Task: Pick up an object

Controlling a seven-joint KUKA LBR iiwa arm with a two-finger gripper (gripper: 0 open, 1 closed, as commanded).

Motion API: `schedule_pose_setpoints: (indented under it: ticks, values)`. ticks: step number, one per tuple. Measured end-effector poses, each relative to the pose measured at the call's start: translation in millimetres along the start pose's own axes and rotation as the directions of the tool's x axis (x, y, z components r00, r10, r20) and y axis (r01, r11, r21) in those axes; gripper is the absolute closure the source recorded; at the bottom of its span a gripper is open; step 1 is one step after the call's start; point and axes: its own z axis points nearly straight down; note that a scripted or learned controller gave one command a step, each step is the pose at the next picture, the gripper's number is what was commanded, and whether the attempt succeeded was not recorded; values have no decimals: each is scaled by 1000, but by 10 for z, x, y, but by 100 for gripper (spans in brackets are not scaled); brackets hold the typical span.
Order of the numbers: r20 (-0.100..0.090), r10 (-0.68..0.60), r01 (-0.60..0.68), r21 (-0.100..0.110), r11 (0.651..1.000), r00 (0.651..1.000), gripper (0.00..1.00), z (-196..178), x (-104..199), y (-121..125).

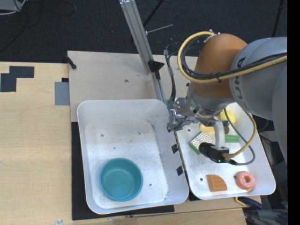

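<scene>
Claw (175, 120) hanging by the wall between two white bins.
Arm (220, 64) is leaning over the right bin (199, 170), where a pink doughnut (245, 180) and an orange biscuit (216, 183) are lying apart; a teal bowl (121, 178) is sitting in the left bin (122, 125). Whether the claw is apart or together cannot be told.

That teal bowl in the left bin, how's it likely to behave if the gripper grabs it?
The teal bowl looks rigid and probably light. It sits upright on its base, so it likely won't roll. Its smooth, thin rim may slip in a pinch.
</scene>
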Motion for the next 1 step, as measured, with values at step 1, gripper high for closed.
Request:
schedule_pose_setpoints:
  ticks: [1]
  values:
    - [0, -1, 1, 1, 1000, 1000, 100, 54, 555, -204]
